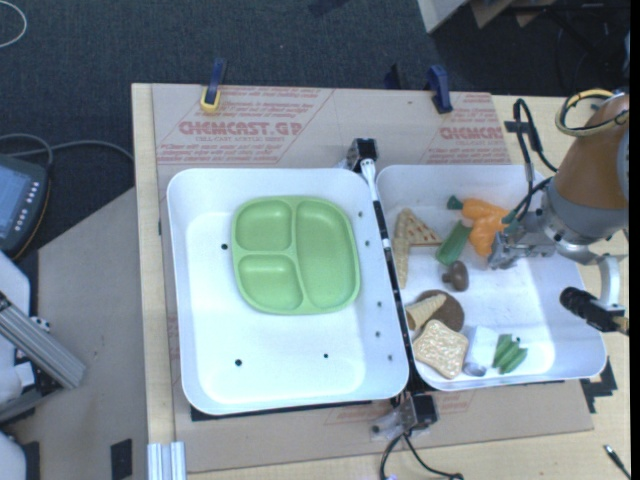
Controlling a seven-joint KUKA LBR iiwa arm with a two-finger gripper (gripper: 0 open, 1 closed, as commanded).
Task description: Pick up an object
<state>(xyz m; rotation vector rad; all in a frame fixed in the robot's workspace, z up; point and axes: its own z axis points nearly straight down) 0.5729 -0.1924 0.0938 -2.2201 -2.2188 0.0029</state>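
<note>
A bench point(300, 128) covered with printed board was recorded, bearing two shallow white bins side by side. In the left bin point(200, 358) a green divided plate point(296, 255) was placed, somewhat toward the far edge and nearer the right wall. In the right bin point(540, 298) a group of toy foods was catalogued: an orange piece point(484, 220) near the far edge, a dark green piece point(455, 241) just beside it on its left, a tan wedge point(412, 230) close to the left wall, a small brown piece point(456, 275) toward the middle, a brown-and-tan round piece point(436, 310) below it, a cracker point(441, 349) at the near edge, and a green leafy piece point(510, 353) near the near-right corner. The arm point(595, 183) was entered from the right, over the right wall of the right bin. The gripper point(503, 251) was set low toward the far right part of that bin, its tip just beside the orange piece, on the piece's near-right side. Whether the claw was spread or pressed together could not be told, nor whether the orange piece was touched.
</note>
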